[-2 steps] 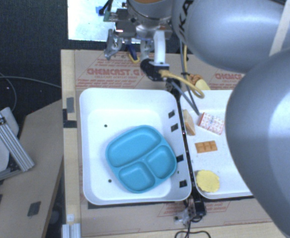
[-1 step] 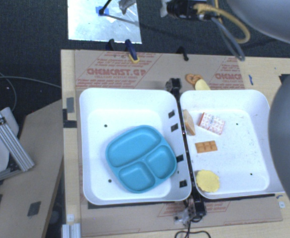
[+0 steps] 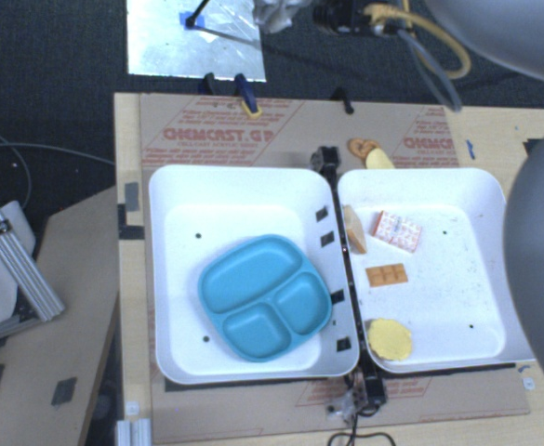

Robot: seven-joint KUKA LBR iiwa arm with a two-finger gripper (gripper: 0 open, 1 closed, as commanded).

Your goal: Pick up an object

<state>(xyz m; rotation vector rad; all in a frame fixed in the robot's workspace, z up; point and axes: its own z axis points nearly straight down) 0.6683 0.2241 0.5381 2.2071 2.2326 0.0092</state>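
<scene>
The right bin (image 3: 481, 249) holds several small objects: a pink-and-white patterned packet (image 3: 397, 231), an orange waffle-like cracker (image 3: 387, 274), a round yellow piece (image 3: 390, 339) near the front wall, and a tan wedge (image 3: 353, 229) leaning by the divider. In the left bin (image 3: 174, 249) lies a blue divided plate (image 3: 265, 295). My gripper (image 3: 276, 9) hangs high at the top of the view, well behind both bins and far from every object. It looks pale and blurred, and nothing is seen in it.
A brown pretzel-like piece (image 3: 361, 147) and a yellow piece (image 3: 379, 160) lie on the cardboard just behind the right bin. The grey arm (image 3: 541, 249) bulks along the right edge. A yellow cable (image 3: 439, 35) loops near the wrist.
</scene>
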